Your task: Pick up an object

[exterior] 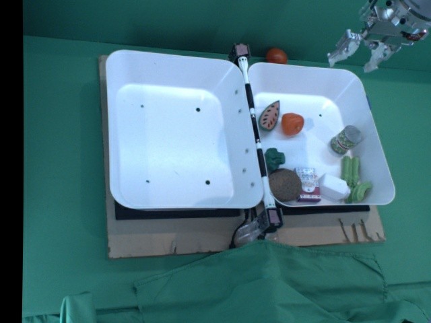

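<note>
Two metal fingers of the end effector are spread wide apart with nothing between them, hanging at the upper right of the camera view, above the far right corner of the right bin and just outside its rim. The wrist runs up and out of the picture's top right corner.

Inside the right bin, nearest the end effector, a small can with a green label lies tilted by the right wall. Below it, green bean pods stand along the right wall, with a curved green piece at the near right corner. A white block sits just beside them, touching a red and white carton. A brown round object rests left of the carton at the near wall, and a dark green broccoli-like piece lies just above it by the divider. Toward the bin's middle sit an orange-red tomato and, just beside it, a watermelon slice.

A red ball lies outside the bins, on the green surface behind the right bin's far left corner. The left bin adjoins the right one, with a black and white rod along their shared edge. Both bins rest on brown cardboard. Green cloth is bunched at the near edge.
</note>
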